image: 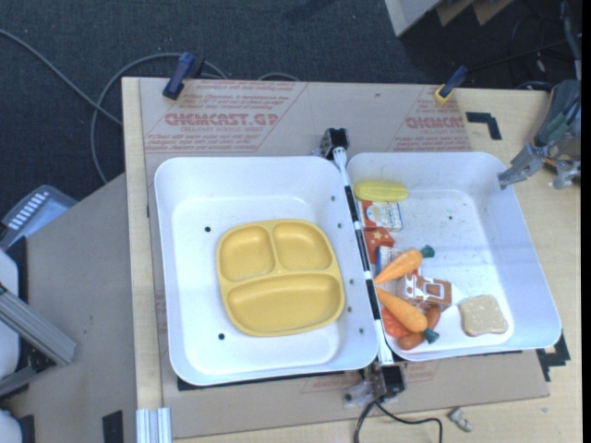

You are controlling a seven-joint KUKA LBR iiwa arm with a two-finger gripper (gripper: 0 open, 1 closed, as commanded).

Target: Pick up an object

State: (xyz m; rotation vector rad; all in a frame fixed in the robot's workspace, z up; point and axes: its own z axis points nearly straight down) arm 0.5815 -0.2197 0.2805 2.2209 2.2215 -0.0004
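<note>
My gripper (519, 170) sits at the far right rim of the right bin (499, 238), over the bin wall and not over any object. The arm enters from the right, so this position reads as a standby point at the bin's edge, well apart from the pick candidates.

Candidates are crowded against the left wall of the right bin, beside the divider between the bins. A yellow banana-shaped piece (381, 190) lies farthest; a small printed carton (383, 216) sits just near of it. Two carrots (399, 266) (404, 311) lie tilted across each other, touching a small orange-and-white box (428, 292). A slice of bread (483, 316) lies apart near the near-right corner; in my judgement it is the easiest target, since nothing crowds it.

The left bin (185, 247) holds a yellow divided plate (279, 276), flat at its centre.

Jaw state: nothing is visible between my jaws, and I touch no object. Their opening is too blurred to read; I cannot tell
</note>
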